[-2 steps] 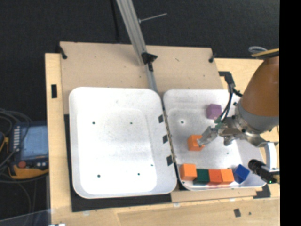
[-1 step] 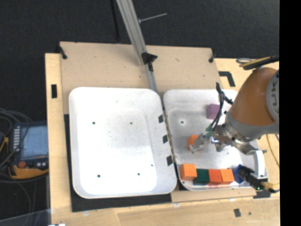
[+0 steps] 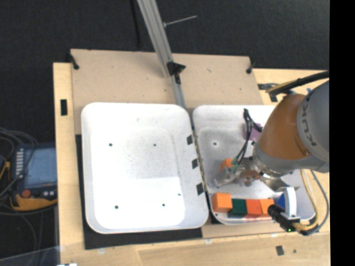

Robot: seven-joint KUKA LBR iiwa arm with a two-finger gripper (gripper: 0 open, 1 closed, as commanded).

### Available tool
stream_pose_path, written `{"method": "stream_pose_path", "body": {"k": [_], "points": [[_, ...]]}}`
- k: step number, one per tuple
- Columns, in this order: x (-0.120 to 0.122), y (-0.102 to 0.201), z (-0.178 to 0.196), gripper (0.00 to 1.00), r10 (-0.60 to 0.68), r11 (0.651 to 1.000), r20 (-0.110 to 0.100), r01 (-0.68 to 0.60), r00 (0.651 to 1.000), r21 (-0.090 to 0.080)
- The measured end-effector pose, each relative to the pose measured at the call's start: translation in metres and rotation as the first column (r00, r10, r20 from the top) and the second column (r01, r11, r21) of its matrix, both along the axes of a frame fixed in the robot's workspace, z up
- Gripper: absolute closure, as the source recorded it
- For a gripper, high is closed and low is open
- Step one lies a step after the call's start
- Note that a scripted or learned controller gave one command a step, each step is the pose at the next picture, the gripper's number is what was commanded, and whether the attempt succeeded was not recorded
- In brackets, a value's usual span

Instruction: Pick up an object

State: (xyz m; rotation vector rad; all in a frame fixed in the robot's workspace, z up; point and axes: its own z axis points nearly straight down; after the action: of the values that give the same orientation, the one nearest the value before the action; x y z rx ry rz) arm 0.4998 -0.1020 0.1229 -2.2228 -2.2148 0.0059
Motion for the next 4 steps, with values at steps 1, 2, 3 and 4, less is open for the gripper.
{"method": "stream_pose_path", "body": {"k": [1,2,3,4], "points": [[0.003,-0.001,0.014,1.0,-0.008,1.0,0.01,0.008,1.0,0.0],[-0.002,-0.002,0.059,1.0,-0.002,1.0,0.011,0.002,1.0,-0.001],[-0.002,-0.005,0.102,1.0,0.007,1.0,0.012,-0.007,1.0,-0.001],[0.0,-0.006,0.156,1.0,0.008,1.0,0.013,-0.008,1.0,-0.002]]}}
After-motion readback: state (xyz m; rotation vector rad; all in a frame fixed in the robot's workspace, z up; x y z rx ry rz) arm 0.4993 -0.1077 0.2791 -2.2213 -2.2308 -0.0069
